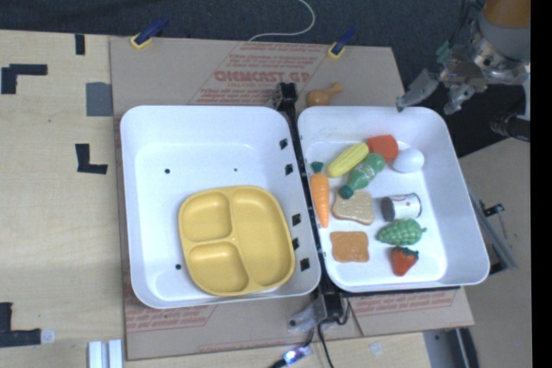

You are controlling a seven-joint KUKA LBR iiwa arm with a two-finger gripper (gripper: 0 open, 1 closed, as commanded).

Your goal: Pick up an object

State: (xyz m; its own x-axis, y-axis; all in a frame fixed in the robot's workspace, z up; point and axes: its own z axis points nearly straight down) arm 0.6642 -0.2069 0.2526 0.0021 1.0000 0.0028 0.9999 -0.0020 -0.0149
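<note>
While the toy food lies untouched in the right bin (457, 177), nothing has been picked up, so the whole grasp is left to do. The corn cob (347, 158), carrot (320, 199), egg (409, 159) and strawberry (403, 260) all rest inside that bin. The tool (429, 95) hovers over the bin's far right corner, fingers spread apart, gripping and touching nothing.

Red "CHEMCRAFT" lettering on cardboard sheet (259, 69)
</note>
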